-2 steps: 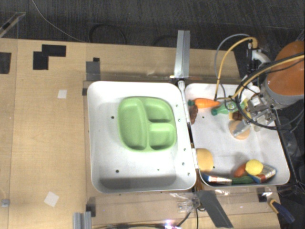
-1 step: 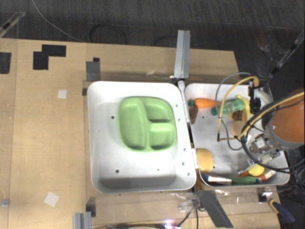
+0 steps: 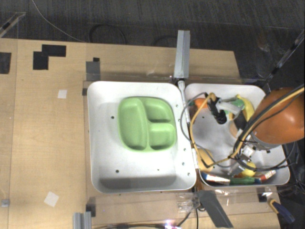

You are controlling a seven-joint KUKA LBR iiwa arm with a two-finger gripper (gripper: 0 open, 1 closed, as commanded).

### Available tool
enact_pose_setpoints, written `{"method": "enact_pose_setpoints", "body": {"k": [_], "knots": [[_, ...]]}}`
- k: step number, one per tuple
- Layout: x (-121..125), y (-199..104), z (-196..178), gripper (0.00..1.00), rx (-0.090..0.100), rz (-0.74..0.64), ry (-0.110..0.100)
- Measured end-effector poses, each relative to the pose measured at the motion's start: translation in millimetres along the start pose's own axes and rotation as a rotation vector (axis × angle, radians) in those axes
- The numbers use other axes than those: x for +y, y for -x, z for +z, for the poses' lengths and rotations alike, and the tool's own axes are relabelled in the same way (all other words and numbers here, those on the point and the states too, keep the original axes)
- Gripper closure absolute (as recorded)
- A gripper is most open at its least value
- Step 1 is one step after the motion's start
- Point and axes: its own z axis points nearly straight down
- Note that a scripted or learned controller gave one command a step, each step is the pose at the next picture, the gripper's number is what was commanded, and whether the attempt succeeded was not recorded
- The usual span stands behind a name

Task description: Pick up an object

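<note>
Camera view looks down on a pale wooden worktop (image 3: 43,142), with dark grey carpet (image 3: 119,8) beyond its far edge. The right bin (image 3: 224,86) serves as the marker here. Touching its left wall sits the left bin (image 3: 102,128), which holds a green divided tray (image 3: 145,123) lying flat, well left of the right bin. A grey metal post (image 3: 182,56) stands just beyond the right bin's far left corner. Black patches (image 3: 47,55) mark the worktop far to the bin's left.

The arm (image 3: 281,120), its orange band uppermost, hangs over the right bin's right half. The claw (image 3: 244,157) is low inside this bin, toward its near right part, amid looping yellow cables (image 3: 190,128). Whether it is spread or pressed together cannot be told, nor whether it touches or holds anything.

The loose things lie inside the right bin. A yellow piece (image 3: 247,106) lies near the far wall and an orange piece (image 3: 200,103) sits in the far left corner. A row of coloured pens (image 3: 238,179) lies along the near wall, just below the claw.
</note>
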Motion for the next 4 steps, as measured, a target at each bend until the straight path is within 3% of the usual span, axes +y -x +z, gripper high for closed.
{"method": "enact_pose_setpoints", "body": {"k": [1, 2, 3, 4], "knots": [[-71.4, -35.9, 2.0, 0.00, -0.006, 0.102, -0.002], [-93.9, -58.7, 3.7, 0.00, -0.011, 0.083, 0.001], [-14.0, 6.5, 0.1, 0.00, -0.004, -0.202, -0.003], [-55.7, -39.4, 2.6, 0.00, -0.009, -0.181, 0.000]]}}
